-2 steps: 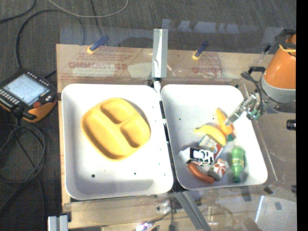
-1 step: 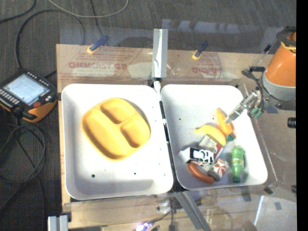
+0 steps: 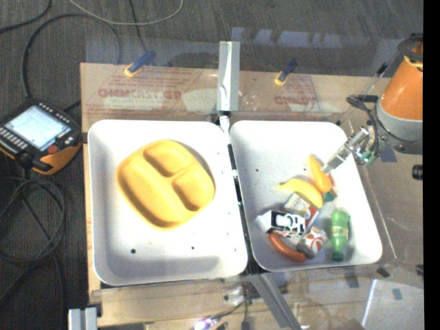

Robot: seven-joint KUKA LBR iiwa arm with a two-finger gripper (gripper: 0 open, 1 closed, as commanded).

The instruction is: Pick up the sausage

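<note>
A grey arm (image 3: 402,108) with an orange band reaches in from the right over the right bin (image 3: 275,143), its gripper (image 3: 340,158) poised at a slant just above the upper end of a cluster of toy food. Whether the gripper is wide or narrow cannot be told from this overhead view, and nothing is seen between its tips. The sausage (image 3: 286,248), reddish-brown and lying flat, rests near the front edge of the right bin, at the lower left of the pile and well apart from the gripper. Just above it sit a black-and-white item (image 3: 287,221) and a small carton (image 3: 298,203); a red-and-white can (image 3: 314,240) touches its right end, and a green bottle (image 3: 339,230) lies beside that. A banana (image 3: 302,188) and an orange piece (image 3: 320,174) lie nearest the gripper. The left bin (image 3: 110,253) holds a yellow divided plate (image 3: 165,182), tilted slightly. A handheld control pendant (image 3: 38,133) lies on the dark floor to the left of the bench (image 3: 103,91).
</note>
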